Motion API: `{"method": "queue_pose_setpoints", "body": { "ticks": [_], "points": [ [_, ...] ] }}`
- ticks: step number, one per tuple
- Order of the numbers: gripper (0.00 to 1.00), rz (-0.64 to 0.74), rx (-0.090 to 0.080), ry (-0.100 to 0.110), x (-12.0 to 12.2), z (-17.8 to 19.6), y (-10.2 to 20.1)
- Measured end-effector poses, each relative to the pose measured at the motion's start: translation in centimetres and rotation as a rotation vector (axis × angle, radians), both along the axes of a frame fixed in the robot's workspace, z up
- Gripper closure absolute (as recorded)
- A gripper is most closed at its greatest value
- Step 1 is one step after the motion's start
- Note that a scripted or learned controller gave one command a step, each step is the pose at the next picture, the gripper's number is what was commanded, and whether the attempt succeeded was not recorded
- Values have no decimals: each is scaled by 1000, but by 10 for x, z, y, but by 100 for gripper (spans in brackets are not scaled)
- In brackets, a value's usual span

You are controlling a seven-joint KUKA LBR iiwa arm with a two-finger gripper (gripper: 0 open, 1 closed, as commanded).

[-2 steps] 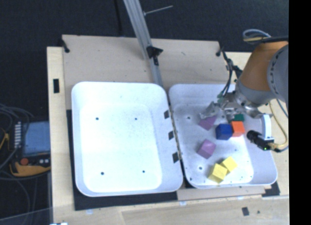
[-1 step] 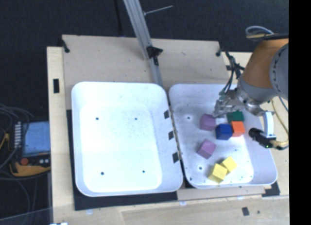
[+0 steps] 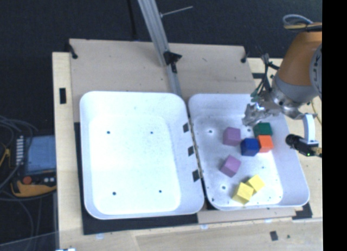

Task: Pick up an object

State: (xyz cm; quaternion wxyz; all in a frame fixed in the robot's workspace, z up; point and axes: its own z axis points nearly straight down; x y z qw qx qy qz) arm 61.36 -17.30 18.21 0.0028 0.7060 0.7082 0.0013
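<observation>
Matte cube blocks (image 3: 250,146) in right bin (image 3: 212,190), metal claw (image 3: 253,115) seemingly above.

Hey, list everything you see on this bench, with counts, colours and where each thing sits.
white bins: 2, side by side; left bin, right bin
purple blocks: 2, right bin, one mid, one below it
blue block: 1, right bin, beside the orange one
orange block: 1, right of blue
green block: 1, above orange
yellow blocks: 2, right bin's near edge
metal pole: 1, grey, slanting up behind the bins
arm: 1, grey with orange, from the right
gripper: 1, above the right bin near the green block
</observation>
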Motion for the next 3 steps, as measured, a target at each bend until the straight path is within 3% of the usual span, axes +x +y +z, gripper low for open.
{"method": "queue_pose_setpoints", "body": {
  "ticks": [1, 3],
  "points": [
    [100, 1, 0, -2, 1, 55, -2],
    [100, 4, 4, 5, -22, 58, 96]
  ]
}}
